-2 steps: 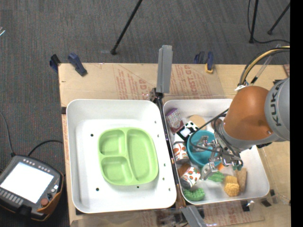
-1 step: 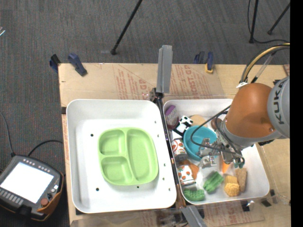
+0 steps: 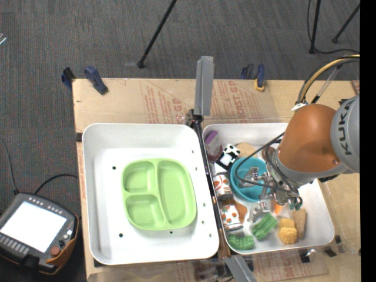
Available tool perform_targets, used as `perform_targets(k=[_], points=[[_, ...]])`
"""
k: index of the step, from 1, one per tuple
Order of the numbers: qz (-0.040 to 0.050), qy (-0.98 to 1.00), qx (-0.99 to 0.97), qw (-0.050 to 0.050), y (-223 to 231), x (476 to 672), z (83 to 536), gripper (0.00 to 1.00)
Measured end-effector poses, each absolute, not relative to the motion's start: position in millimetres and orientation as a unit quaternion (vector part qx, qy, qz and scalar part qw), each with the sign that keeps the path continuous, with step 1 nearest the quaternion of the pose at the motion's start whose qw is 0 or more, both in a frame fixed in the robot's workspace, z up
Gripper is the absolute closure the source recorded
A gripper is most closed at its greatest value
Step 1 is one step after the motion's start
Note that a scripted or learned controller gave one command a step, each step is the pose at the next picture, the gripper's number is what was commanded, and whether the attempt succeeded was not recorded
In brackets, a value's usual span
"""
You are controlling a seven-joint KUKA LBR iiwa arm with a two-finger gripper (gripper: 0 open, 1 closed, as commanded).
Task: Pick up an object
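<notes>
The two-finger metal gripper (image 3: 265, 194) hangs low inside the right-hand shallow white bin (image 3: 325, 216), at the lower right rim of the round teal plastic bowl (image 3: 245, 180); whether it is clenched or released cannot be told. Just below the bowl lie a green toy vegetable (image 3: 264, 225), a yellow toy corn cob (image 3: 287, 230) and a small printed can (image 3: 232, 213). Left of the bowl, the second white bin (image 3: 100, 157) holds a light-green divided plastic tray (image 3: 158, 194).
</notes>
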State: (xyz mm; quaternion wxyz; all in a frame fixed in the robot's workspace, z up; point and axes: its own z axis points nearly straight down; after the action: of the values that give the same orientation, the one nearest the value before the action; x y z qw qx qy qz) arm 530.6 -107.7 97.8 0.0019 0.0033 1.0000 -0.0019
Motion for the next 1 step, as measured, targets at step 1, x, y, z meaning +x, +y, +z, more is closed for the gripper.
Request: perform_targets(k=[1], points=[[-0.0048, 0.999, -0.053, 0.0, -89.2, 577.0, 88.4, 0.0]])
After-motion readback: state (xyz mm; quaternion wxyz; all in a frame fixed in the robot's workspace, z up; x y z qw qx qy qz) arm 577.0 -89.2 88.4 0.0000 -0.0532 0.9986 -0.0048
